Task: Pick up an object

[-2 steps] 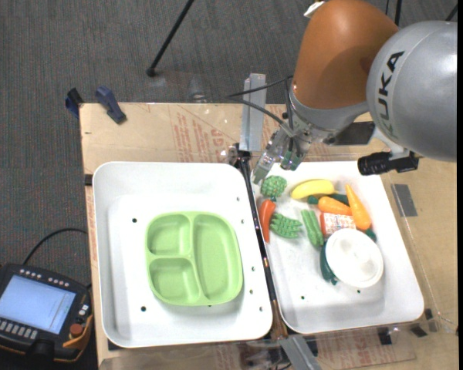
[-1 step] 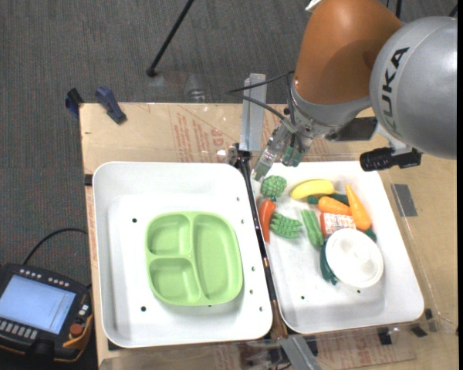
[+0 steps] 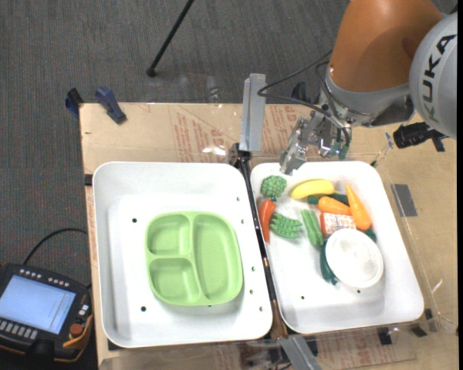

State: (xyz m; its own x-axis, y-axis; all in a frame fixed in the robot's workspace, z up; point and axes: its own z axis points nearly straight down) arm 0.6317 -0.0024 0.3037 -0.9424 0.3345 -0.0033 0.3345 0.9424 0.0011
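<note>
Pendant point(image 3: 35, 307) at near left corner. Green tray point(image 3: 194, 258) in left bin point(image 3: 108, 199). Toy food — banana point(image 3: 312, 188), carrot point(image 3: 359, 207), broccoli point(image 3: 274, 186), white lid point(image 3: 354, 257) — untouched in right bin point(image 3: 397, 291). Hand point(image 3: 305, 154) above bin's far edge, nothing seen in it, finger state: cannot tell. Pick not begun; descent, grasp, lift left.

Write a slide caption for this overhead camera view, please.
Arm's gripper hovers over the right bin of toy food; green tray sits in the left bin.

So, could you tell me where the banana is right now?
The banana lies in the right bin, near its far edge, between the broccoli on its left and the carrot on its right.
</note>
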